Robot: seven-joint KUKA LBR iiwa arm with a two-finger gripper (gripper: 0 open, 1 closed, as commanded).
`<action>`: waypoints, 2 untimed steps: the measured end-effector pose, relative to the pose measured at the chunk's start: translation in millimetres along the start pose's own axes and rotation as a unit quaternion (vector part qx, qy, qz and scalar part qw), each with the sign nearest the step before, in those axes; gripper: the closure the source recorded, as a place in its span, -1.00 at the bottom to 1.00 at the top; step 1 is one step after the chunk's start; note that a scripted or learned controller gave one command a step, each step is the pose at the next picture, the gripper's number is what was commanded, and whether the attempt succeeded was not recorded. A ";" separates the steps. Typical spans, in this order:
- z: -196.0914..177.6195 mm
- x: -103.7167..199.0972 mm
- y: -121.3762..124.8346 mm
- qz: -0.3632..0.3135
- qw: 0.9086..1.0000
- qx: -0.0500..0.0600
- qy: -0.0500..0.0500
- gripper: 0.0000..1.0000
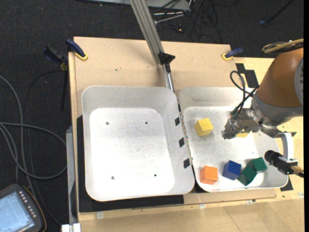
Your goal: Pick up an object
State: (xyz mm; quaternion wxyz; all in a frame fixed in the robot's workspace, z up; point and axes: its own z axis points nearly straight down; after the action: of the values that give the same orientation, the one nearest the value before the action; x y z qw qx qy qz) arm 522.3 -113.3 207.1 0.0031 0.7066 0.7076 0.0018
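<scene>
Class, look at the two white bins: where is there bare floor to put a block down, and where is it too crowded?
The left bin has a bare floor from wall to wall. In the right bin, the far strip behind the yellow cube is bare. Crowded: its near edge, with the orange cube, blue cube and green blocks, and around the claw.

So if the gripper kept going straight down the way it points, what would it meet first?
Probably the small yellow piece partly hidden beneath the gripper, lying on the right white bin's floor; depth is unclear.
</scene>
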 end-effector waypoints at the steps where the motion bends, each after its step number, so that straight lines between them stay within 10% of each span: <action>1: -63.3 1.8 -0.7 -0.001 1.000 -0.001 0.000 1.00; 2: -60.0 54.2 -15.4 -0.003 1.000 0.004 0.002 1.00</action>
State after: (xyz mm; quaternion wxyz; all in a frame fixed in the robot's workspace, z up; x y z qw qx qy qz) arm 506.4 -59.0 266.9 -0.0006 0.7043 0.7099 0.0004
